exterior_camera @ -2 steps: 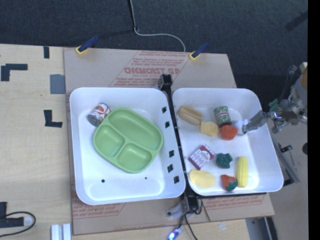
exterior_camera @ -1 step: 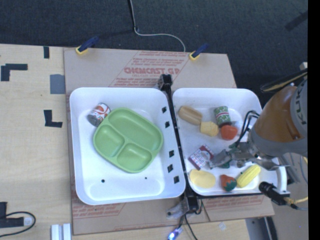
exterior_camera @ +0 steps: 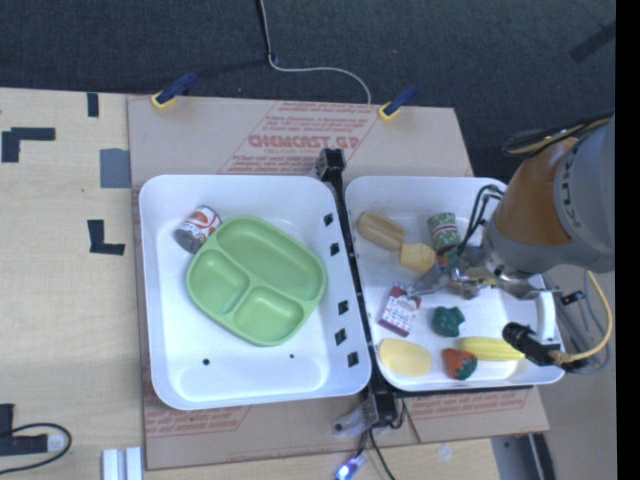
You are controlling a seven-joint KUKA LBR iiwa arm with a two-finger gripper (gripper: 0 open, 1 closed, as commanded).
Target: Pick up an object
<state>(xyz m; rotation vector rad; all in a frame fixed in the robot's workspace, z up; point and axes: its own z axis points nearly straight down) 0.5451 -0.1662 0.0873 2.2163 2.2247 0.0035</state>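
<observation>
Probably the nearest candidate is the small yellow plastic wedge (exterior_camera: 418,258) in the right white bin (exterior_camera: 420,186), just beside the pincer (exterior_camera: 452,273): light, rigid, smooth, best pinched across its flat sides. Whether the pincer is parted or closed cannot be told; its tips blur into grey clutter, and the arm's wrist hides the bin's far edge.

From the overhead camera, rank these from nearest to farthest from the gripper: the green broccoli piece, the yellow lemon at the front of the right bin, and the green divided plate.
Gripper sits in the right bin.
1. Green broccoli piece: right bin, just in front of the gripper.
2. Yellow lemon: right bin's front, near the divider.
3. Green divided plate: left bin, across the divider.
</observation>
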